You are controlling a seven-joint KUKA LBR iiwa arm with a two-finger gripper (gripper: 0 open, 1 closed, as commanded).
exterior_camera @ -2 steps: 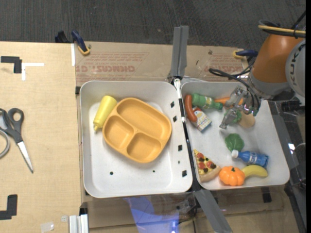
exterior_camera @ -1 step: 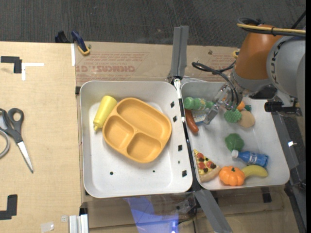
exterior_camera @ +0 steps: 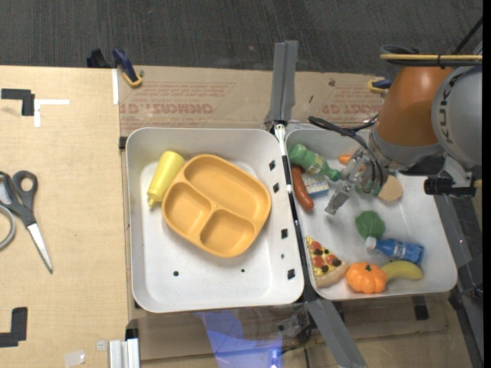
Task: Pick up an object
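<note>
My gripper (exterior_camera: 343,192) hangs over the upper middle of the right bin (exterior_camera: 433,215), under the grey arm with its orange band (exterior_camera: 406,106). Just to its left lie a green bottle (exterior_camera: 311,159), a red sausage (exterior_camera: 301,188) and a small blue-and-white carton (exterior_camera: 316,184). A beige piece (exterior_camera: 390,190) sits close on its right and a green vegetable (exterior_camera: 370,225) just below it. I see nothing held in the gripper.
A pizza slice (exterior_camera: 324,259), an orange pumpkin (exterior_camera: 365,277), a banana (exterior_camera: 404,270) and a blue bottle (exterior_camera: 397,249) lie along the right bin's front. The left bin (exterior_camera: 146,267) holds a yellow divided plate (exterior_camera: 216,204) and a yellow bottle (exterior_camera: 163,176). Scissors (exterior_camera: 27,213) lie on the bench at far left.
</note>
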